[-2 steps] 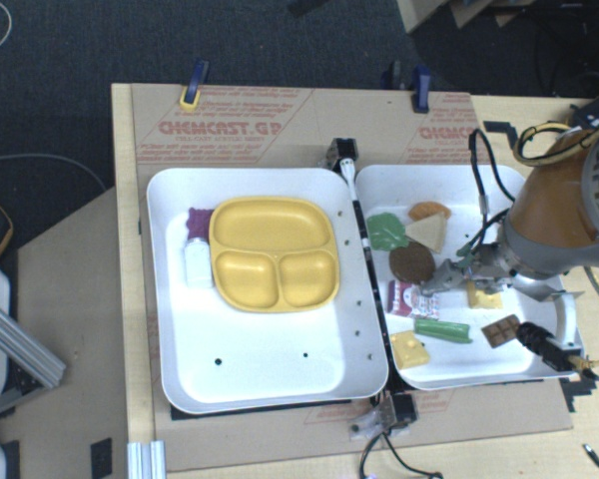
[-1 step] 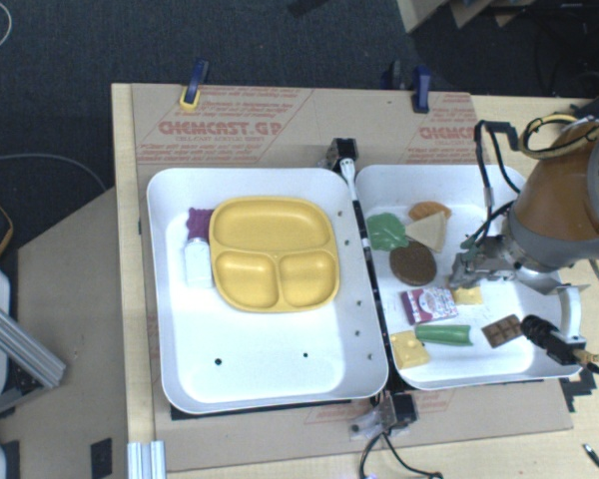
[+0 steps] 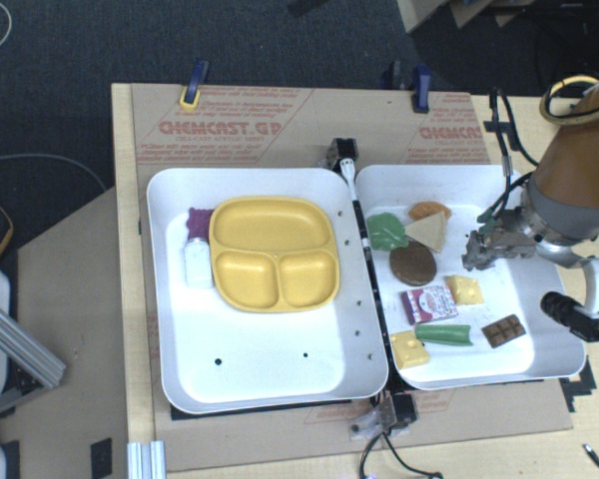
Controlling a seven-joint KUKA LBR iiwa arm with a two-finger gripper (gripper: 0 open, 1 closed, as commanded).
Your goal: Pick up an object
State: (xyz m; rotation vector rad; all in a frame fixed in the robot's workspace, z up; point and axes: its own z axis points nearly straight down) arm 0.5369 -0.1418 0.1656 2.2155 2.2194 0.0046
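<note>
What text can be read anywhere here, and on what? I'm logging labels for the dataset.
"CHEMCAST GP", red print on the brown board behind the left bin.
The same red print repeats behind the right bin, partly cut off.
The small pink packet carries print too small to read.

Yellow tray (image 3: 275, 252), white bins (image 3: 280, 377)

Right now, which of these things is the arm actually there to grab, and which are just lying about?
Could be picked, all in the right bin near the gripper:
green piece
brown round piece
pink packet
yellow block
brown bar

Just lying about:
yellow divided tray in the left bin
blue clamp
</note>
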